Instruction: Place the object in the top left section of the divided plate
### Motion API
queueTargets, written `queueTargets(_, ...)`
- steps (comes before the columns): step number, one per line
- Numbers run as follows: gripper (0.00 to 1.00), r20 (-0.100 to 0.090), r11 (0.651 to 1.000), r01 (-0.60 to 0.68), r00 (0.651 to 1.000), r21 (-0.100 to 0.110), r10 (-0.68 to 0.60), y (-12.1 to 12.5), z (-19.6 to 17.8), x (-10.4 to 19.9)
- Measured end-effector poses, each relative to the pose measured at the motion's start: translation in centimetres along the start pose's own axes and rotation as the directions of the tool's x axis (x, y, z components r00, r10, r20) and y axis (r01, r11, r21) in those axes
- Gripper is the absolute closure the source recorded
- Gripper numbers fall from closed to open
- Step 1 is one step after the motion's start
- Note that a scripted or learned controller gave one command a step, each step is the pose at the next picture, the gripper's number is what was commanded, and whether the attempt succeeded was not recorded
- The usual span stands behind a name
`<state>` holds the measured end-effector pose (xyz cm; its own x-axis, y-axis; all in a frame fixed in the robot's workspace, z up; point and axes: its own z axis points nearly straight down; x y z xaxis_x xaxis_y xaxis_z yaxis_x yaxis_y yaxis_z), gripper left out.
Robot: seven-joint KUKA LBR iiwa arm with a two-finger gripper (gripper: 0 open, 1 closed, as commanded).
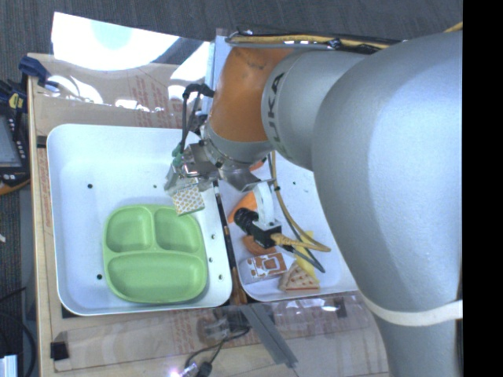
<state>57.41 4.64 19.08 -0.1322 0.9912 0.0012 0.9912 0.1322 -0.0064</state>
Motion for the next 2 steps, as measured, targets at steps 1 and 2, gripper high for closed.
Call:
queueTargets(1,1.00,0.001,0.998,0.070,0.998,-0.001,-0.070,-3.95,-1.88,8.05)
queueTargets(2,0.00,0.001,0.998,0.070,0.998,-0.002,-0.070,-3.94,-1.89,8.01)
